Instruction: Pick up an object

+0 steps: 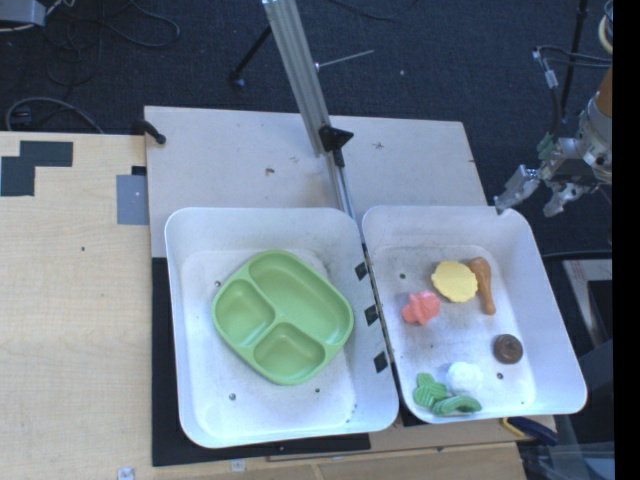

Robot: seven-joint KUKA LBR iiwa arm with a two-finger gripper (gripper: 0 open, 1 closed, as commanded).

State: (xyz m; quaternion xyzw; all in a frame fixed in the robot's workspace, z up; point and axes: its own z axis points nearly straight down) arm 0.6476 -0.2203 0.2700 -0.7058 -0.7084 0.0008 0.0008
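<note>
Gripper (540, 190) hangs open, holding nothing, beyond the right bin's (545, 268) far right corner; best centre over the yellow piece (455, 281) before descending.

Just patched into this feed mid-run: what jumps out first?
The lime green divided plate dominates the left bin. The right bin holds a scatter of small toys: a yellow piece, a pink piece, a brown round one. The gripper hangs open outside the right bin's far right corner, holding nothing.
</note>
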